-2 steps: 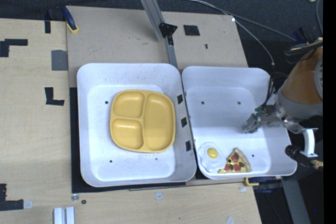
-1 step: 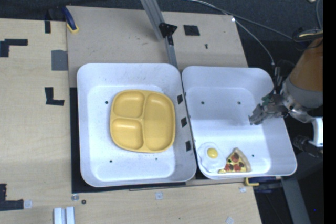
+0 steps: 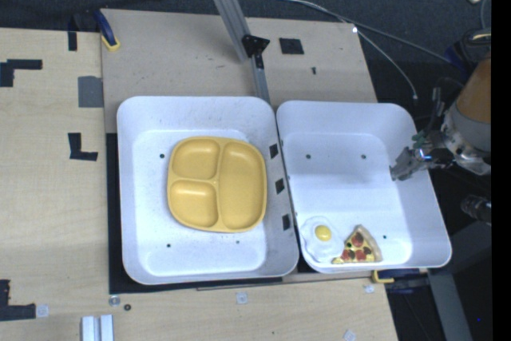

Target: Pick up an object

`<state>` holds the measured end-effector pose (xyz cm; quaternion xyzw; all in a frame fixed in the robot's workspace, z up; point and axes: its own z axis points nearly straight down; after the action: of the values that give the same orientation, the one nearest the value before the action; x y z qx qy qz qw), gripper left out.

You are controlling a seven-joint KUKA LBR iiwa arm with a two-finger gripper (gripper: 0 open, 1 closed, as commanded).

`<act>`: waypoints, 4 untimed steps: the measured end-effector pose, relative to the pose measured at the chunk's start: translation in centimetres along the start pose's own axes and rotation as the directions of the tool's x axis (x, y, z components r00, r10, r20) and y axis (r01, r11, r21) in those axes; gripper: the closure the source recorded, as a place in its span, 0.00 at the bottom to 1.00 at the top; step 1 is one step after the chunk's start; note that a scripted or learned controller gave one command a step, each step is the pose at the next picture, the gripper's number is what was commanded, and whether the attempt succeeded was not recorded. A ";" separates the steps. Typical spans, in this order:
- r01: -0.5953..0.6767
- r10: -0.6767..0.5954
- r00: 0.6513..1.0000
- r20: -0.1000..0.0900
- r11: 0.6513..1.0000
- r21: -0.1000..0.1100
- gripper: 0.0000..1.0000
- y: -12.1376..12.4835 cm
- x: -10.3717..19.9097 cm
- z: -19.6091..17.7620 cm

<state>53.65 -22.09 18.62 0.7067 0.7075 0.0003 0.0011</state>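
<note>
— Gripper (image 3: 409, 162)?
— Found at the right rim of the right bin (image 3: 343, 114), about halfway along that side. Too small and dark to tell spread from pressed together. Nothing seen between its tips.

— Direction to the nearest objects?
— Down and to the left in the camera view, toward the near edge of the same bin. Noted a pizza slice (image 3: 358, 246) in the near right corner, and a fried egg (image 3: 321, 235) touching or just beside it on the left. Pizza slice judged the nearer of the two to the gripper, by a small margin.

— Long axis of the slice?
— Ran slantwise, point up and right, crust down and left. Judged a grip across the narrow width the likelier fit.

— Rest of that bin?
— Bare white floor between gripper and the two objects.

— Left bin (image 3: 132, 172)?
— Held one yellow divided plate (image 3: 216, 184), three compartments, lying flat near the middle. Well apart from the gripper, across the shared wall. Judged a poor first choice: farther off, broad and flat.

— Task status?
— Not yet begun to close on anything.
</note>
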 end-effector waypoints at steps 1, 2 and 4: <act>0.001 -0.001 1.000 0.000 1.000 -0.001 1.00 0.1 0.0 -3.3; 0.006 -0.006 1.000 -0.003 1.000 0.003 1.00 0.8 6.0 -3.3; 0.005 -0.005 1.000 -0.002 1.000 0.004 1.00 3.2 16.3 -2.6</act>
<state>56.83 -5.77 21.17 0.7049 0.7093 -0.0005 -0.0009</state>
